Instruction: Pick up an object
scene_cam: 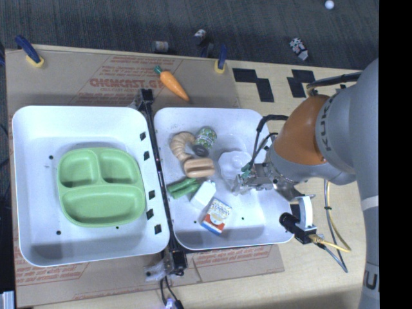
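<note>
Grey arm's gripper [243, 180] sits low in the right bin [254, 234], beside a clear plastic cup [233, 163]; whether it grips anything cannot be told.

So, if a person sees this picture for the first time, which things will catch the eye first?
Probably the green divided plate, alone in the left bin. Next the grey arm with its orange band, reaching from the right over the right bin, where small items lie crowded, among them a small carton. An orange toy carrot lies outside the bins, on the cardboard above them.
</note>
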